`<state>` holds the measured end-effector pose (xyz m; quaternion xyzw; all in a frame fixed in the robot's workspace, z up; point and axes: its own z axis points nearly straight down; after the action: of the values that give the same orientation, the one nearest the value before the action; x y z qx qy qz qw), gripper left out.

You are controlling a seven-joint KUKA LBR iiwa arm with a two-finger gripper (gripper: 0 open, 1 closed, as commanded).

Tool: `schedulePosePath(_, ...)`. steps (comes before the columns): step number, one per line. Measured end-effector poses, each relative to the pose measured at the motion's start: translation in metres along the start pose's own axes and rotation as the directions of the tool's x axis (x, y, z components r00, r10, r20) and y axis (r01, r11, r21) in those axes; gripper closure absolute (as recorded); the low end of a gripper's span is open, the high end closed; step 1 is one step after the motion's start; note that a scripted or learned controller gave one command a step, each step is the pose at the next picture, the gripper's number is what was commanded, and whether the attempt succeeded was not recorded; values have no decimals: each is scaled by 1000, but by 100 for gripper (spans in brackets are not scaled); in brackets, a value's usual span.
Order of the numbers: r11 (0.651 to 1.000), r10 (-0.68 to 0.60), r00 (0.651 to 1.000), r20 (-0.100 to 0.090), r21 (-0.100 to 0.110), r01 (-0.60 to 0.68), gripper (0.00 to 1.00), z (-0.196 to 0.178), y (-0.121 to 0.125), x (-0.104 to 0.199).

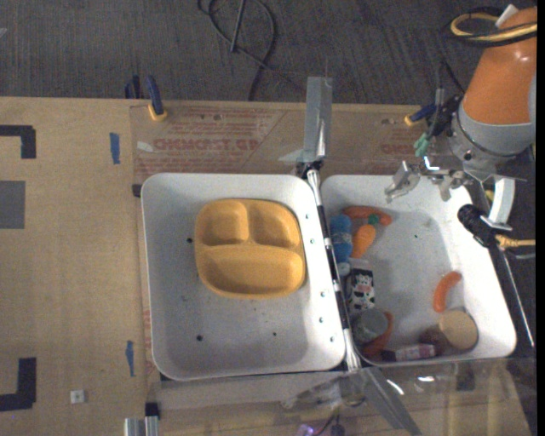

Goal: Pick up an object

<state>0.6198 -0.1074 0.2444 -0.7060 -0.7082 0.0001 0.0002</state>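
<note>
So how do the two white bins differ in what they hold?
The left bin holds one large yellow divided tray, lying flat near its middle. The right bin holds several small things, among them a toy carrot and a cow-patterned carton, mostly along its left and bottom sides. Both bins are shallow and white.

A robotics lab: clamped plywood bench, taped markers, loose cables.

Grey arm, orange band, yellow cable

A tan wooden bench with black tape marks; dark carpet floor beyond, crossed by black cables.
</note>
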Motion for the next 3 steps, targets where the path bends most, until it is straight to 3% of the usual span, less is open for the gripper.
schedulePosePath(1,999,-34,999,0,-2,34,0,149,48,8)
schedulePosePath(2,990,140,990,-1,-3,-140,0,158,-5,12)
schedulePosePath(3,999,51,999,0,-2,-51,0,59,-27,45)
